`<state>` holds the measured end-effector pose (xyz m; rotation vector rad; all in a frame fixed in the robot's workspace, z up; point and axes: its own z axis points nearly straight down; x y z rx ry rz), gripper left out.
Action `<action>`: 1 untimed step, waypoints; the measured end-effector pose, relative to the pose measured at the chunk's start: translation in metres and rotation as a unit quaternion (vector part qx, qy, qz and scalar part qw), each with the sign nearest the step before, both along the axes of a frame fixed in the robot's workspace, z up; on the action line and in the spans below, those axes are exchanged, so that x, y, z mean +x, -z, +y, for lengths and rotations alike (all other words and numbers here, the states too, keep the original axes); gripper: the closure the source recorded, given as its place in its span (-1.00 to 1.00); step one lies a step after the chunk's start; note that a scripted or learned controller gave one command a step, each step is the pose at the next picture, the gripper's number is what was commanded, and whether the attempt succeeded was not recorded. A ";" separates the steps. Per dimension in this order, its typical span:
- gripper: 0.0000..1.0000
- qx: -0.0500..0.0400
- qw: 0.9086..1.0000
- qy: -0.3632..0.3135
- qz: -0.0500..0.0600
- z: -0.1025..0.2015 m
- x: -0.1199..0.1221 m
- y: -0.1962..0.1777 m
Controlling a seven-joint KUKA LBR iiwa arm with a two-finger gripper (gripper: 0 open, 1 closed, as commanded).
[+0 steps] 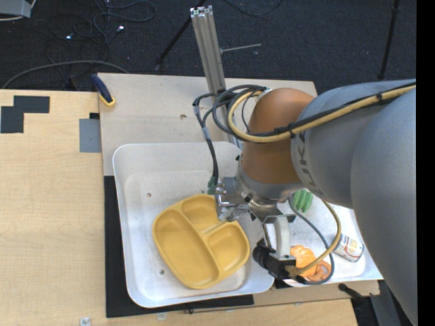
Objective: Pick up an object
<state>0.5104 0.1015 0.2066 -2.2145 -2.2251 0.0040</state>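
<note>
**Yellow plate at the gripper, grip state unreadable**

Metal gripper (230, 209) sits low in the left bin (136, 182), right at the upper right rim of the yellow divided plate (197, 250). You can't tell from this angle whether it is open or closed: the wrist body covers most of it. Nothing is visibly held.

The plate has three compartments and lies flat in the lower middle of the left bin, its lower edge close to the bin's front wall. It looks to be resting on the bin floor, not lifted.

Just right of the gripper, over the seam between the bins, you have a white piece (275, 236) hanging below the wrist, with a black ring (266, 258) under it. Beside that lies an orange object (306, 258). A green object (300, 200) shows under the arm, further back. A small white item with a red mark (350, 248) lies near the right bin (367, 269) front corner.

The orange band (275, 141) sits directly above the gripper, and the grey arm (367, 155) covers most of the right bin. Black and yellow cables (224, 107) loop off the band's top, in front of an aluminium post (207, 46).

Further out: a pale bench top (156, 100) behind the bins, with a blue and yellow tool (103, 90) at its back left corner, and a wooden surface (47, 216) to the left.
</note>
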 end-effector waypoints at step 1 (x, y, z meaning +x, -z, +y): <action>-1.00 0.000 1.000 0.001 0.001 -0.002 0.000 0.000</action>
